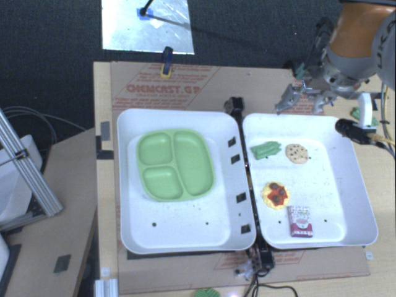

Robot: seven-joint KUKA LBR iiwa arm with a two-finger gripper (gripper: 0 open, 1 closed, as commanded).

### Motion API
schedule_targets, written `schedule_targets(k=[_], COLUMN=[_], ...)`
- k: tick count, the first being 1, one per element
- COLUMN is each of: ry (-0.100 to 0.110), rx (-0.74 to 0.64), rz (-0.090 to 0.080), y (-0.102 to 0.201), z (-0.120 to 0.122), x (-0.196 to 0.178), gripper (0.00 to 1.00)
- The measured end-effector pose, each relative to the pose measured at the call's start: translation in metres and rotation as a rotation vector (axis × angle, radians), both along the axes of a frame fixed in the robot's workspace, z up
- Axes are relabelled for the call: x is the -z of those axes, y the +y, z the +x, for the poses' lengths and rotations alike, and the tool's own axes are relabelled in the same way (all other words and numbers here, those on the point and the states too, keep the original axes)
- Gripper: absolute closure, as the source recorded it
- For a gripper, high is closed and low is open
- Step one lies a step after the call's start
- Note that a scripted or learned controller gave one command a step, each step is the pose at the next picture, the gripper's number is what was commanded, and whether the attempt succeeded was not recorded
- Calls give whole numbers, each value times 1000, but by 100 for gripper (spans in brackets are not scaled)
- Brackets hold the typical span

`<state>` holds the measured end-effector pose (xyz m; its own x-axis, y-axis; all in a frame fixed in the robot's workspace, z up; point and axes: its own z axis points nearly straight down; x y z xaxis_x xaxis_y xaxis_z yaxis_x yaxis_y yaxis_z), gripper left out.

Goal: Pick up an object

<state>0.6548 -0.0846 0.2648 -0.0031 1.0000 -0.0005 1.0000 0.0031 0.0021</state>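
Four small objects lie in the right bin [361, 190]: a green toy piece [266, 149], a round chocolate-chip cookie [297, 153], a yellow and red mini pizza [276, 195], and a red and white packet [300, 221]. My gripper [302, 104] hangs over the far rim of the right bin, behind the green piece and the cookie. Its two fingers are spread open, with nothing between them. It is apart from every object.
The left bin [130, 221] holds a green divided plate [175, 164]. A black hinge strip [242, 166] runs between the bins. A silver sheet [147, 17] lies on the dark floor beyond the bench. A metal frame [21, 166] stands at the left.
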Motion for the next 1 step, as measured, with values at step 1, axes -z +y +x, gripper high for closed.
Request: schedule_targets(k=[1], ry=[12], rx=[7], rz=[1], y=[-33], z=[-74], x=[84], gripper=[0])
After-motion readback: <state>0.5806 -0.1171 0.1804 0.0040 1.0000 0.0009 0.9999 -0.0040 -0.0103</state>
